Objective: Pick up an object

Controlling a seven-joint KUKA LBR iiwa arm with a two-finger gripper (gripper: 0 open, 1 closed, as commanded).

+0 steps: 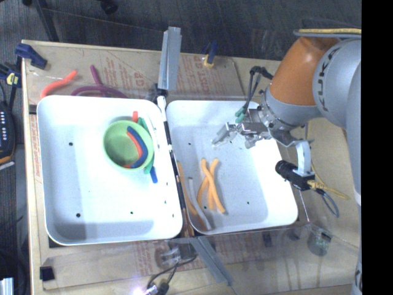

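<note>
White plastic bins sit side by side on the bench [92, 257], seen from above at a slant. Left bin [73, 208]: a green bowl [126, 145] near its upper right, with red and blue curved pieces inside and a blue piece poking out at its lower edge. Right bin [270, 208]: two orange curved strips [210, 183] crossing each other near the middle, a paler strip just left of them by the bin wall. Grey arm [331, 78] with orange band reaches in from the right; its gripper [228, 133] hangs over the upper part of the right bin, above the strips and apart from them. Fingers spread, nothing seen between them.
</note>
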